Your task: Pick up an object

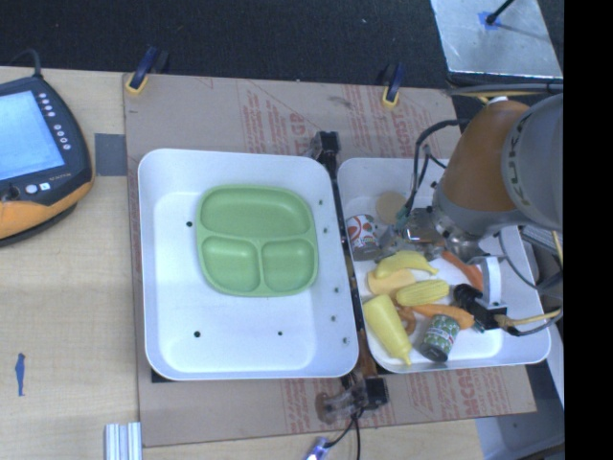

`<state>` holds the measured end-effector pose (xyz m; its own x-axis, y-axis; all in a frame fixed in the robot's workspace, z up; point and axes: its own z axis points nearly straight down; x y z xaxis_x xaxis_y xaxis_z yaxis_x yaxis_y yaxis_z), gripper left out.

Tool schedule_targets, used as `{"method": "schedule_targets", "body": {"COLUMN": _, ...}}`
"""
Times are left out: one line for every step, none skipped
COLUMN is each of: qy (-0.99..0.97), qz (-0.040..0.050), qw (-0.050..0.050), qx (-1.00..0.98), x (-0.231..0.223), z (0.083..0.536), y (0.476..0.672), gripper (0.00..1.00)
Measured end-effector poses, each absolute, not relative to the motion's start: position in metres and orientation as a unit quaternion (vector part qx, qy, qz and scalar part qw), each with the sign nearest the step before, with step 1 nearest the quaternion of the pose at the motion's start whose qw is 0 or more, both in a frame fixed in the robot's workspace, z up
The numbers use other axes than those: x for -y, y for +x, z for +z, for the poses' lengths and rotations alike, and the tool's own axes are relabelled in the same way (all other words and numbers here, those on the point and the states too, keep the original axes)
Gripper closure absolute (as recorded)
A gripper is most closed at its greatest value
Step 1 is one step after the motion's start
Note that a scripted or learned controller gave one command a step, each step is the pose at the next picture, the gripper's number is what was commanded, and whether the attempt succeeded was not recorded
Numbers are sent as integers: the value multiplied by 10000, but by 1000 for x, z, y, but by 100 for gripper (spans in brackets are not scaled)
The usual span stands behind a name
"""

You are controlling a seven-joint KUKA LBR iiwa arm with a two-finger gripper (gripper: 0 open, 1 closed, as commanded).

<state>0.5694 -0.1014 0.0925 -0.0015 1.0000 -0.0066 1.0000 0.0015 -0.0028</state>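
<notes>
On the far left a flat screen box (38,156) with an orange edge lies on the bench. Next comes the left bin (163,257), and in it sits a green plate (257,241) with three parts, one wide part at the back and two small ones in front.

The right bin (369,172) is full of toy food. A small red and white can (360,229) lies near its left wall. A yellow banana (400,264) lies across the middle, its long side going left to right and a bit up. Below it a corn cob (421,292) lies the same way. A fat yellow piece (387,326) points down and to the right. A green can (440,337) stands tilted by the front wall. Orange carrot bits (460,269) lie near the right.

The arm (493,166) hangs over the back right of this bin. The gripper (421,226) is down just above the banana. I cannot tell if it is open or closed.
</notes>
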Motion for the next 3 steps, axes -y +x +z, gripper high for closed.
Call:
{"method": "schedule_targets", "body": {"qy": 7063, "qz": -10, "qw": 0, "qx": -7079, "x": 174, "z": 217, "y": 577, "gripper": 0}}
{"method": "schedule_targets", "body": {"qy": 7058, "qz": -20, "qw": -21, "qx": -7084, "x": 209, "z": 105, "y": 516, "gripper": 0}}
{"method": "schedule_targets", "body": {"qy": 7042, "qz": -25, "qw": -15, "qx": -7100, "x": 210, "z": 116, "y": 517, "gripper": 100}}
